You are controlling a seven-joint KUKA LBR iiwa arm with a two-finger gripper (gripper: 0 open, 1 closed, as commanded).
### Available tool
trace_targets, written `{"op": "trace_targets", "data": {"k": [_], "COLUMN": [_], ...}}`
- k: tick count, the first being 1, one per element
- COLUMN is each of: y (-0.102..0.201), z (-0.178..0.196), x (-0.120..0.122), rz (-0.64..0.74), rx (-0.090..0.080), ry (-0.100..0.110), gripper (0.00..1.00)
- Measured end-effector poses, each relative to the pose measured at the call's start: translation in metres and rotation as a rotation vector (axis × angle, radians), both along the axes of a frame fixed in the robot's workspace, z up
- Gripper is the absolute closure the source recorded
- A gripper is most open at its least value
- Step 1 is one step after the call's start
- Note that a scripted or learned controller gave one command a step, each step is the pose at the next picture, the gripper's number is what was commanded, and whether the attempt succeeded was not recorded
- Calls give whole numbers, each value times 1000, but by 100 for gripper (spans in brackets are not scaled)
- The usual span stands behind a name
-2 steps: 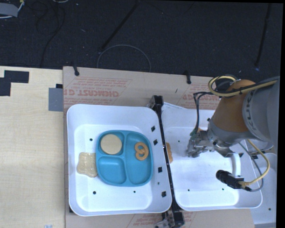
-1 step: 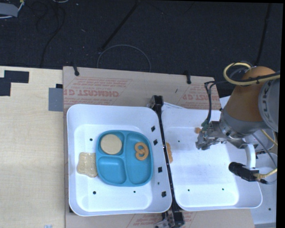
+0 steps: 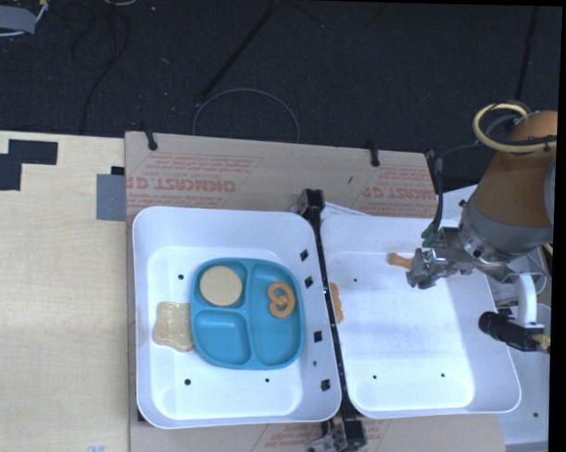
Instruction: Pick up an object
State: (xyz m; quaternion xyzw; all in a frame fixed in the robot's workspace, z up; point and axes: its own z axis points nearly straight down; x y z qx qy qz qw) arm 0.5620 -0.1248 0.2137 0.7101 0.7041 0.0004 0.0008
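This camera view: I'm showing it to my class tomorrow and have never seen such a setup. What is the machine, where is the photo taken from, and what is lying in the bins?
The photo comes from one fixed camera above a bench, looking down at a slant. The grey and orange machine at the right is a robot arm; its gripper hangs over the right bin. A small tan piece shows just beside the gripper, but I cannot tell whether it is held. The left bin holds a blue divided tray with a round cracker and a pretzel in separate compartments. A pale toast-like piece lies against the tray's left side.
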Motion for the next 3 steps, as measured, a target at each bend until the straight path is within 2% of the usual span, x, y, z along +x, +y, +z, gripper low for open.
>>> {"op": "trace_targets", "data": {"k": [1, 2, 3], "y": [-1, 50, 103], "z": [19, 23, 21], "x": [0, -1, -24], "rz": [3, 13, 12], "rx": [1, 3, 3], "ry": [2, 5, 7], "gripper": [100, 100, 100]}}
